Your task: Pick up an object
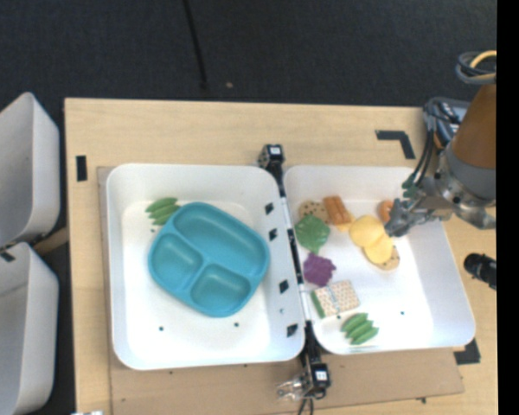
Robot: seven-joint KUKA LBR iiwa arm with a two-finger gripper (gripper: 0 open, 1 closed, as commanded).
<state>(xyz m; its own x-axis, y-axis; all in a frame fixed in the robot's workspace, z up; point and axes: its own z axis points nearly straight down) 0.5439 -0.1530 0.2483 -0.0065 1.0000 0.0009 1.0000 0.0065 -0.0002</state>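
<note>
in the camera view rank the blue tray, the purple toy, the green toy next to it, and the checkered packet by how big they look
Largest to smallest:
1. blue tray, by far
2. checkered packet
3. green toy
4. purple toy
The packet and green toy look close in size, so their order is unsure.

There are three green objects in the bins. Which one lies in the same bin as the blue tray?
The flat green piece at the blue tray's upper left corner. The other two green objects lie in the right bin.
</note>
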